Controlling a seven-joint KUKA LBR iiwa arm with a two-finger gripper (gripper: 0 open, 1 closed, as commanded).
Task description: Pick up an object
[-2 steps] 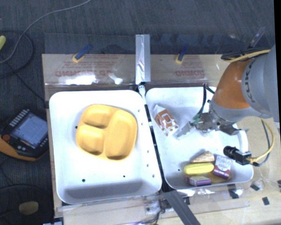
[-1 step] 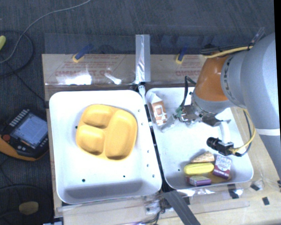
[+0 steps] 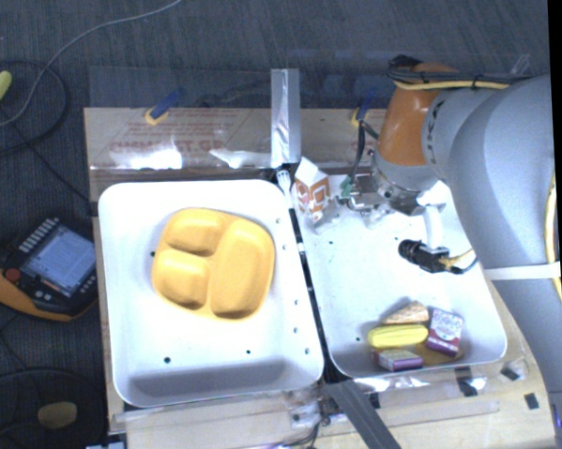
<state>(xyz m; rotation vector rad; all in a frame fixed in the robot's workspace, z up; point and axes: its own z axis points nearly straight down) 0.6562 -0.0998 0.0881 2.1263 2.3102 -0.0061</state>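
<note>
Left bin (image 3: 129,368): yellow tray (image 3: 212,262). Right bin (image 3: 359,271): carton (image 3: 311,195), packets (image 3: 418,336).

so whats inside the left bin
A yellow three-compartment tray lies upside down in the left bin, toward its back. Whatever may be under the tray is covered. The rest of the bin floor shows bare white with a few small dark dots.

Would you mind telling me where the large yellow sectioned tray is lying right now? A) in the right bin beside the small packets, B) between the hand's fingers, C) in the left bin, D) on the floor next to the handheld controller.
C: the yellow sectioned tray lies inside the left bin, across the divider from the right bin where the small packets are clustered near the front corner.
</note>
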